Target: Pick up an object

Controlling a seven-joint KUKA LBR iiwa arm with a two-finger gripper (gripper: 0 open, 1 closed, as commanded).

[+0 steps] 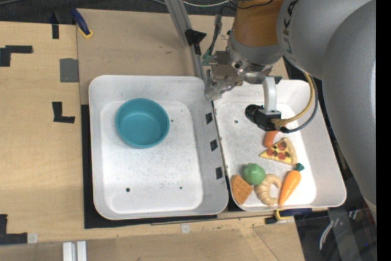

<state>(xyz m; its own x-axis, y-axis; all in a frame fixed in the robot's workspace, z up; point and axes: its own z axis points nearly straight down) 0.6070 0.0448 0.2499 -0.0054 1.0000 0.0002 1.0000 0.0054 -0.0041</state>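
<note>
My gripper (215, 87) hangs over the far left corner of the right bin (235, 116), close to the wall between the two bins. Nothing shows in its grasp. Toys lie along the right bin's near and right side. They include a pizza slice (280, 151), a small orange piece (269, 138) just above it, a carrot (289, 186), a green round toy (253, 173), a tan waffle-like piece (241, 189) and a beige knobbly piece (267, 188). A blue bowl (142, 123) stands alone in the left bin (110, 186).
A slanted metal pole (174, 0) rises behind the bins and passes close to the gripper. The big grey arm (339, 40) covers the right bin's far right part. Bare wooden bench (36, 156) lies to the left.
</note>
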